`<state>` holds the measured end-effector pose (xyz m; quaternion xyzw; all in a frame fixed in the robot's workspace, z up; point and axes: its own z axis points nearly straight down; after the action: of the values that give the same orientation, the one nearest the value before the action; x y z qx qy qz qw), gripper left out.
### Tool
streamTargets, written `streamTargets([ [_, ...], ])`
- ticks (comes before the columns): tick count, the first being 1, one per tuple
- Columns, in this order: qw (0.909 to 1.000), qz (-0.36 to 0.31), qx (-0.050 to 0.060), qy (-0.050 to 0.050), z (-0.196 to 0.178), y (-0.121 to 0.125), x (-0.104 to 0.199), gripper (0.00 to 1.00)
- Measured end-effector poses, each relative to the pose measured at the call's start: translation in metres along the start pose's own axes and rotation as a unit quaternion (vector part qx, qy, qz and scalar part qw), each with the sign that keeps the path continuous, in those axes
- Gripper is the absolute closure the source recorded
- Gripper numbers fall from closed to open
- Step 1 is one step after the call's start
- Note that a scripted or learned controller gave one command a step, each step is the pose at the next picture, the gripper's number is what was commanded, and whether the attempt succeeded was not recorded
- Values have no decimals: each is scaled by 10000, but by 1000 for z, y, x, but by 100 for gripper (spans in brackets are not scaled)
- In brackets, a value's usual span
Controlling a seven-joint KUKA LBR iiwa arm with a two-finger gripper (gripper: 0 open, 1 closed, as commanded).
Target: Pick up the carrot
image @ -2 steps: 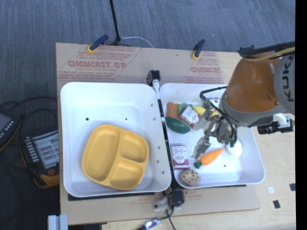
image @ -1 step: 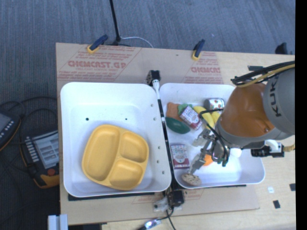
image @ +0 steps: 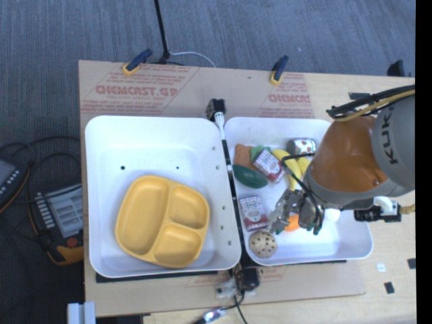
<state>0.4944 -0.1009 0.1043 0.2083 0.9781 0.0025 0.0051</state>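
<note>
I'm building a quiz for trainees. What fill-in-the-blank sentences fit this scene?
1. The yellow tray lies in the ____ bin.
2. The hand hangs over the ____ bin.
3. The tray has ____ compartments.
4. The carrot beside the hand is ____ in colour.

Missing words: left; right; three; orange.

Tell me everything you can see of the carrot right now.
Only a small orange patch of the carrot shows, in the right bin toward its front, just right of the round tan ball. The pincer sits over it and hides most of its shape, so its length and pose cannot be told. It seems to lie on the bin floor; whether the pincer grips it is unclear.
</note>
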Motion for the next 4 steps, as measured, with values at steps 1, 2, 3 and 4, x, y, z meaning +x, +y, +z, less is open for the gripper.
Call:
streamTargets([
  [1, 9998, 214, 27, 30, -37, -5, 7, 100],
  [2, 9698, -2440, 34, 3, 12, -7, 4, 100],
  [3, 9556, -2947, 22, 21, -30, -28, -12, 100],
  [4, 8859, -4639, 47, 35, 12, -1, -2, 100],
])
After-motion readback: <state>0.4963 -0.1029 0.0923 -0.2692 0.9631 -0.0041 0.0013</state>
